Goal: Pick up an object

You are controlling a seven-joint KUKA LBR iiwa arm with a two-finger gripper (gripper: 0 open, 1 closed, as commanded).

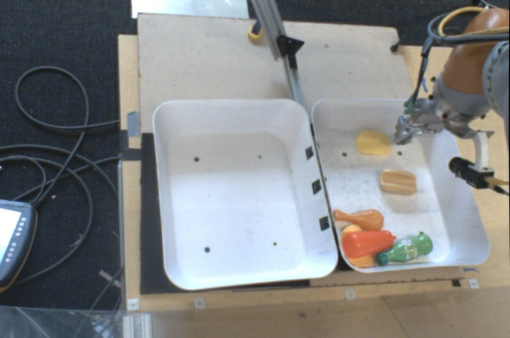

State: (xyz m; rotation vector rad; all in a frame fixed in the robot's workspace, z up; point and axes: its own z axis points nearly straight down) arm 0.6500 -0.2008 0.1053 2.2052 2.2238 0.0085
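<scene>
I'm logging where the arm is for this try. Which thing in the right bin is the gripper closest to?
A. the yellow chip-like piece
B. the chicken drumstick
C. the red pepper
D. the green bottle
A: the gripper hangs right beside the yellow chip-like piece at the far end of the right bin, while the other toys lie at the near end.

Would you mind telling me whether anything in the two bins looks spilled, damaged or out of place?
Nothing stands out. The right bin holds a yellow piece, a tan bread-like piece, and a near-corner cluster of an orange drumstick, a red piece and a green bottle on its side. The pincer hangs beside the yellow piece.
</scene>
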